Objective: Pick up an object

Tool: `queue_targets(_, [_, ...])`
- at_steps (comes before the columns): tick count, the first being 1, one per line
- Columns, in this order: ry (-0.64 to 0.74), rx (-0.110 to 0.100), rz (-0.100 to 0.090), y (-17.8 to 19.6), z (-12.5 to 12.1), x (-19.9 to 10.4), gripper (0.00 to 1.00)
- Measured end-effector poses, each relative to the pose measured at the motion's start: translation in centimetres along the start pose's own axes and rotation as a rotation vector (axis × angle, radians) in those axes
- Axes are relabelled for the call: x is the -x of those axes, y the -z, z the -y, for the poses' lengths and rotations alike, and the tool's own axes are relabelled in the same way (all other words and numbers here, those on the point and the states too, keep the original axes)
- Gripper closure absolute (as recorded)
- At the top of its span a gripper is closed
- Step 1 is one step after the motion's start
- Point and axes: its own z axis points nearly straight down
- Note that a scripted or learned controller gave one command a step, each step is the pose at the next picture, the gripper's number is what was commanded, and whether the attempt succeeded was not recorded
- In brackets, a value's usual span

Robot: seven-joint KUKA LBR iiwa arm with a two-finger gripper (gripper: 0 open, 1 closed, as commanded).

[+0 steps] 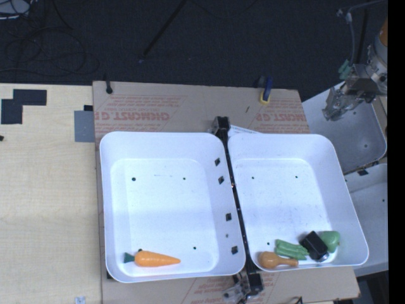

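Orange plastic toy carrot (157,258) lies alone, lower left of frame, in the left white bin (114,189). Likely light, rigid, slick; grab across the thick middle. Gripper (334,109) sits upper right, off the bins; can't tell its state.

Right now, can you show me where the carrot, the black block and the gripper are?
carrot (157,258): camera view, middle of its orange body.
black block (314,245): camera view, centre of its top face.
gripper (333,109): camera view, at its lower tip, beyond the right bin's far corner.
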Motion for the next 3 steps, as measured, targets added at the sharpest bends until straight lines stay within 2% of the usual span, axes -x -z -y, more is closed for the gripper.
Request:
queue_targets(1, [-0.001,-0.007,-0.002,0.2,0.7,-4.7,1.0])
queue_targets(2, [-0.007,-0.011,0.0,-4.6,-1.2,-1.4,1.0])
queue_targets(3, [-0.007,-0.008,0.0,-5.5,-0.7,3.0,1.0])
